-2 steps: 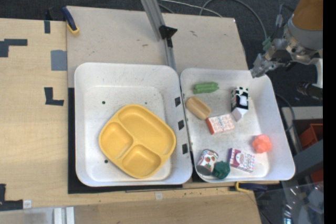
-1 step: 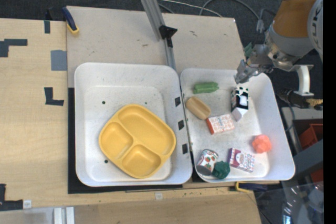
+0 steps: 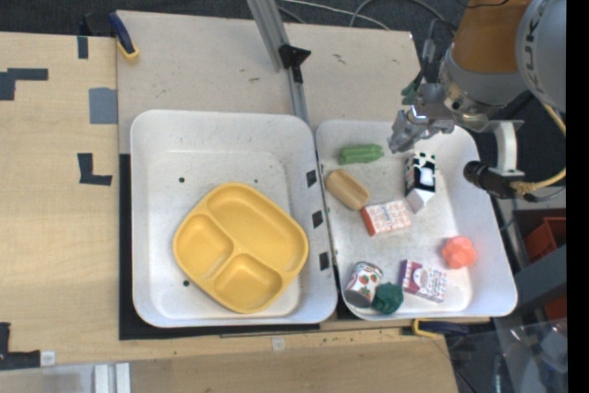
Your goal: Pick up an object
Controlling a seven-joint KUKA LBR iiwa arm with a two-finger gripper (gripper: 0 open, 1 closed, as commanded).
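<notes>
From my seat, the gripper [image 3: 402, 137] hangs at the right bin's [image 3: 488, 290] upper edge, its opening unreadable, just beside a boxy black-and-white carton [image 3: 421, 175] and a smooth green pod [image 3: 360, 154].

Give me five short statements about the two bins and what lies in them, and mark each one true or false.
1. The yellow tray lies in the left bin. True.
2. The green pickle lies in the left bin. False: it lies in the right bin.
3. The gripper hangs over the right bin. True.
4. The orange ball sits on the yellow tray. False: it is in the right bin.
5. The black-and-white carton is beside the gripper. True.
</notes>
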